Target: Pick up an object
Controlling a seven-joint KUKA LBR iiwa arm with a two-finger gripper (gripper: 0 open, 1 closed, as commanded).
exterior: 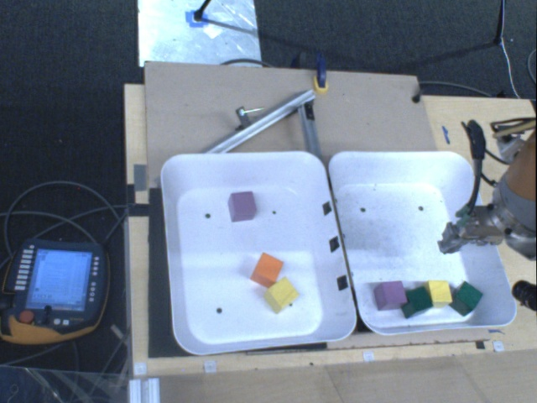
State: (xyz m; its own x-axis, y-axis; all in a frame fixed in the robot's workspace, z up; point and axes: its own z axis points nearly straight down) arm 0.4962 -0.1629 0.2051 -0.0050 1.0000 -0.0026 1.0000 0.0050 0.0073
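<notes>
End effector (450,240) above rt bin (394,170)

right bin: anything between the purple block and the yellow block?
Yes. In the camera view, a dark green block sits between the purple block and the yellow block, touching both as far as the view shows.

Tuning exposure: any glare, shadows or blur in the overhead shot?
Camera view: the foil sheet at top glares brightly; the two white bins are evenly lit with faint speckle, not blown out; blocks like the orange cube cast only soft short shadows; the claw looks slightly soft.
</notes>
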